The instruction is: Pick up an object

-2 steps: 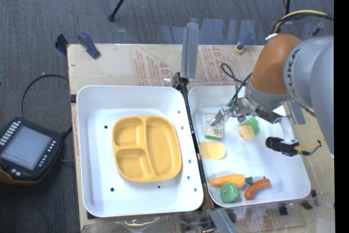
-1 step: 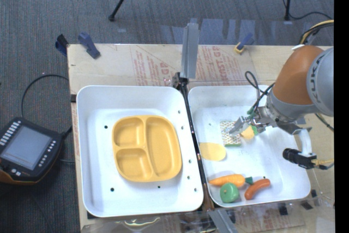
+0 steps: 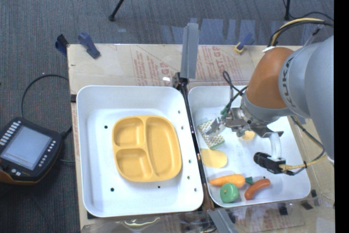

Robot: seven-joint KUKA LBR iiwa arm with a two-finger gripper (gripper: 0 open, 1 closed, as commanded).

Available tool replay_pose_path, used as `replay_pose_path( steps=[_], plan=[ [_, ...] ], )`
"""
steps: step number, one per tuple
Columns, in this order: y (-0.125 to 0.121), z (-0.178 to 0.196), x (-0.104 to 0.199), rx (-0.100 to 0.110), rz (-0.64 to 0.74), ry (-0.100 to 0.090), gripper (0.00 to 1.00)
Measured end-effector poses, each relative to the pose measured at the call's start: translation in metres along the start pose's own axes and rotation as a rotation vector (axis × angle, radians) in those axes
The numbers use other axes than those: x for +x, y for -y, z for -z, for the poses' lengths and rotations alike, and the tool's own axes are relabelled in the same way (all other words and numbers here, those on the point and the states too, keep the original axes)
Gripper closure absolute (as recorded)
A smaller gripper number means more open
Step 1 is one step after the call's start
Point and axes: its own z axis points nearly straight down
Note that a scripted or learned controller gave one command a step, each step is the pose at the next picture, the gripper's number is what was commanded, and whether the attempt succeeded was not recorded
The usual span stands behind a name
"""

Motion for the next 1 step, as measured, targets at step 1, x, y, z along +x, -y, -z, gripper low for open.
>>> replay_pose_path(
  steps=[1],
  plan=[
    [-0.0659, -0.0010, 0.0050, 0.000, 0.004, 0.001, 0.00]
  ],
)
